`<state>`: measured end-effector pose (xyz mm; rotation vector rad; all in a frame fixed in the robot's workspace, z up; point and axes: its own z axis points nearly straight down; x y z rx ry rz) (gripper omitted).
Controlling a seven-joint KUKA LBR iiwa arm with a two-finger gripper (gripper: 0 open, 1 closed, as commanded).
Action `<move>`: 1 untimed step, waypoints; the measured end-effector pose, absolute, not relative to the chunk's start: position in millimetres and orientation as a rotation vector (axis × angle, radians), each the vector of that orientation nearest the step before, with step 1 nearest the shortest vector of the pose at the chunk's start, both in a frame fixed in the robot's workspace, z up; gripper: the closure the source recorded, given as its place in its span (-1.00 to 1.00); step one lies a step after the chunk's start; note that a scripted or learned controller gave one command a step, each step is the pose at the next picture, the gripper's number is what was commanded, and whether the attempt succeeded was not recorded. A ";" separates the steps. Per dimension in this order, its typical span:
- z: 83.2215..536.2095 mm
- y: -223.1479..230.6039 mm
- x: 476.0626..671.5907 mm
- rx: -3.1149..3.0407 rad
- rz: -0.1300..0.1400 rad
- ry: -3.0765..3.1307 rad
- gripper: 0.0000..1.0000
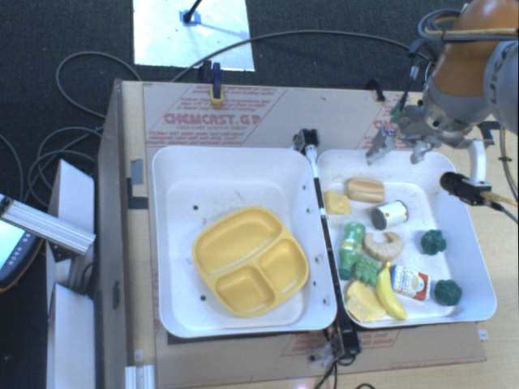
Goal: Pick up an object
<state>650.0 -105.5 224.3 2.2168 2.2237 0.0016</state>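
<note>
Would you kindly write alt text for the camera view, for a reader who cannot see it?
A grey-and-orange robot arm holds its open gripper above the far edge of the right bin, which holds toy foods including a banana and bread roll. The left bin holds a yellow divided tray.

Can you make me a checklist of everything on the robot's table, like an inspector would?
Surface: a bench with printed board on top, holding a left bin and a right bin side by side.
Job's things: in the right bin lie a bread roll, a small can, a banana, a green bottle, a ketchup packet and two broccoli pieces.
Clutter: a yellow divided tray sits in the left bin.
Grippers: the gripper hangs open over the far edge of the right bin, holding nothing.
Cables: dark cables loop on the floor left of the bench.
Surroundings: dark carpet with a pale sheet beyond the bench.
</note>
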 end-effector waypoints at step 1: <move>104.5 -105.1 629.2 2.220 -0.001 2.223 -1.00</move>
